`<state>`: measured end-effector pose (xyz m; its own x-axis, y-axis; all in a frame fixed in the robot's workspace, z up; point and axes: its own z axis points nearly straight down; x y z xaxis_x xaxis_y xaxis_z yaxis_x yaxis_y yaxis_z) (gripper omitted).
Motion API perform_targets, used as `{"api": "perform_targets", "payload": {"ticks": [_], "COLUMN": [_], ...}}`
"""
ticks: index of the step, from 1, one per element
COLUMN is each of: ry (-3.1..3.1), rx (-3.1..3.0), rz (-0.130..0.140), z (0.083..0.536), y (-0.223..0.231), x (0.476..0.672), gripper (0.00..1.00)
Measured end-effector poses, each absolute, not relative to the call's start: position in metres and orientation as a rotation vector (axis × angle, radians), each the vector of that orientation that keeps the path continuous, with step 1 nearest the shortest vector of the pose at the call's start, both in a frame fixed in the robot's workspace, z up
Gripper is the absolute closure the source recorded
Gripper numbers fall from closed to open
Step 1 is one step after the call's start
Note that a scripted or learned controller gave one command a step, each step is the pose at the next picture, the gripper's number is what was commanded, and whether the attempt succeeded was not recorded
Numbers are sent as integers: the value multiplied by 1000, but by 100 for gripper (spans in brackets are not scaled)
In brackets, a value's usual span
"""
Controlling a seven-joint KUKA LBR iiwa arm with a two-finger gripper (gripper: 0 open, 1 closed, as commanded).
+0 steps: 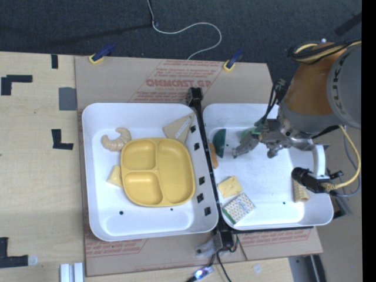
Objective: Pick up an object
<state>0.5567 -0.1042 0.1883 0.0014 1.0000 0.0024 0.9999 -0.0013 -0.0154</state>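
Observation:
My gripper (256, 150) hangs over the upper middle of the right bin (267, 216), its two grey fingers spread apart and open, with bare bin floor showing between them. A small green bit (251, 134) shows just above the left finger. A dark green object (218, 140) lies to the gripper's left against the divider. Nearer the front lie a yellow cheese-like block (229, 187) and a patterned green-and-white packet (238, 207). A tan cone-shaped piece (301, 190) rests by the right wall.
The left bin (94, 157) holds a yellow divided plate (157, 172), a beige curled piece (116, 140) and tan wedges (179, 127). A small orange item (212, 157) sits by the divider. Cables run beside the right bin's wall (329, 181).

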Motion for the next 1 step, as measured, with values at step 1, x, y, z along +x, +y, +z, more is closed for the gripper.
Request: {"api": "perform_targets", "payload": {"ticks": [1], "ry": [-2221], "rx": [-2218], "rz": [2], "z": [195], "y": [-104], "x": [560], "gripper": [0]}}
